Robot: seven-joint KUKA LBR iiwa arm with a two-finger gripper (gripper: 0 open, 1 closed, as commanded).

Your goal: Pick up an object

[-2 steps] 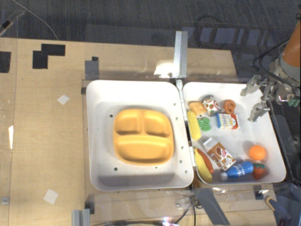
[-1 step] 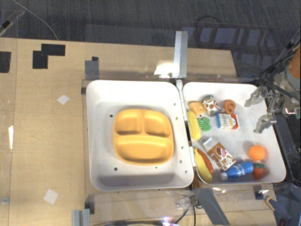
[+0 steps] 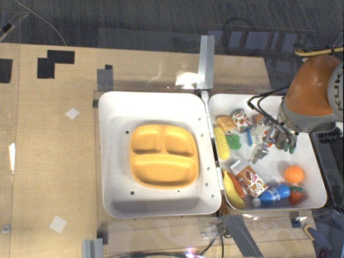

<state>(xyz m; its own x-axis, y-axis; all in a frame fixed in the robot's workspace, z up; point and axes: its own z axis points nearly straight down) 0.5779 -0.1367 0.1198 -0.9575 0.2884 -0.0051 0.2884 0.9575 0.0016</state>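
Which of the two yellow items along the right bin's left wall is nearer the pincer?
The corn cob, higher up; the banana lies in the bottom-left corner.

Two white bins (image 3: 107, 144) are counted side by side. In the left bin one yellow tray (image 3: 163, 156) is seen. In the right bin — one corn cob (image 3: 221, 142), one orange (image 3: 293, 174), one blue bottle (image 3: 273, 194), one banana (image 3: 232, 189), one carton (image 3: 252, 180).

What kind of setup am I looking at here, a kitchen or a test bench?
Likely a lab test bench: two white bins bolted to a wooden table, toy food such as a plastic corn cob in the right one, and a robot gripper above it.
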